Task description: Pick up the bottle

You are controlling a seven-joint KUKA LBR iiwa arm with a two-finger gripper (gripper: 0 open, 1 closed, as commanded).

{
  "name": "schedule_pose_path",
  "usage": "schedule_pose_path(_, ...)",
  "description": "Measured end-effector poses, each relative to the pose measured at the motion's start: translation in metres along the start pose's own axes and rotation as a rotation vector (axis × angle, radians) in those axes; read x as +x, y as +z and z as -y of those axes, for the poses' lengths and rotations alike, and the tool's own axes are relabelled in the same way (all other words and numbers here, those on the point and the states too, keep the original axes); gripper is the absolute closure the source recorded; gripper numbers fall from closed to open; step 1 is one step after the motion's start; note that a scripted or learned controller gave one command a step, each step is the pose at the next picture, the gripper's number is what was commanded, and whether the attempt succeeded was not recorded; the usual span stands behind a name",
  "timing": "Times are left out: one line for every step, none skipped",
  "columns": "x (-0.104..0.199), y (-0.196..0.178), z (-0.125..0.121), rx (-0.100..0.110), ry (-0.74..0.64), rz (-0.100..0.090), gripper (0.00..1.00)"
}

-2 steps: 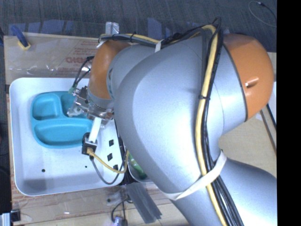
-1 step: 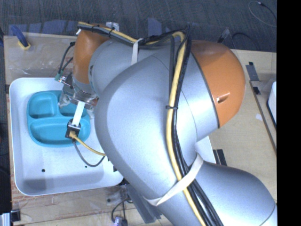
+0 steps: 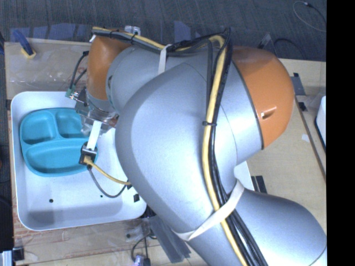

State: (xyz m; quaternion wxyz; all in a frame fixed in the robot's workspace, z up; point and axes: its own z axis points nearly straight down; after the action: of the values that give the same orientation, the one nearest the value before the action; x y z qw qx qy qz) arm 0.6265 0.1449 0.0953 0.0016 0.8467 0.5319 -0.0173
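Bottle location and the gripper's (image 3: 93, 117) opening cannot be told, with it over the blue tray's (image 3: 50, 157) right edge in the left bin (image 3: 66, 204), so closing may catch the tray instead.

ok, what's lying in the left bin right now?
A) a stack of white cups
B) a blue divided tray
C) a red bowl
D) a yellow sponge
B: a blue divided tray lies in the far end of the left bin, and the arm covers its right edge.
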Motion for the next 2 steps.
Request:
schedule_pose_path(-0.0109,-0.0021,-0.0195,0.021,0.012,-0.024,1.0)
schedule_pose_path(-0.0111,-0.0031,-0.0139,0.035,0.001,-0.013,1.0)
